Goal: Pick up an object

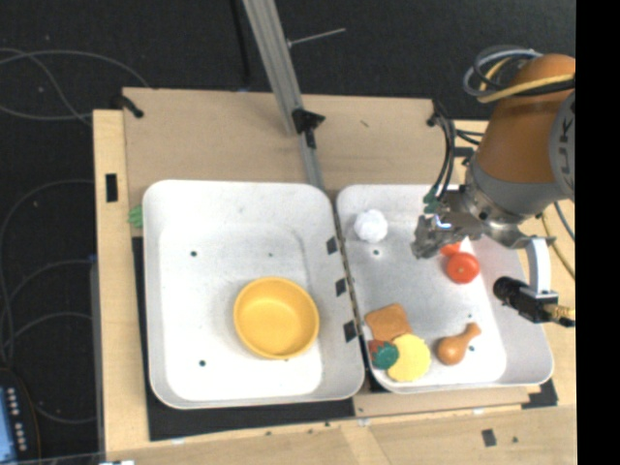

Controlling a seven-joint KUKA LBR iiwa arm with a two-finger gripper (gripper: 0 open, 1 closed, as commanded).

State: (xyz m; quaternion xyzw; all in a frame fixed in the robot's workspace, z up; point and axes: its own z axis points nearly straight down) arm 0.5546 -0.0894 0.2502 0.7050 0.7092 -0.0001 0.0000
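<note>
On the left, a round yellow plastic bowl (276, 317) sits in the left white bin (194, 221), near its front. It sits upright.

Next comes the right white bin (407, 289). A small white ball (370, 226) lies near its back left corner. Near the front are a flat orange-brown toy like a slice of bread (387, 320), a small dark green and red toy (386, 355), and a round yellow toy (411, 356). These three are bunched close together and touch. Just to their right lies an orange-brown toy shaped like a chicken leg (455, 345), a little apart.

The dark two-finger gripper (427, 242) is low over the right bin, behind those toys. A round red-orange toy like a tomato (461, 264) sits just beside it, on its right. I cannot tell if the gripper is spread or pressed together, or if it touches the red toy.

The grey arm with its orange band (523, 129) comes in from the right and bends down to the bin.
</note>
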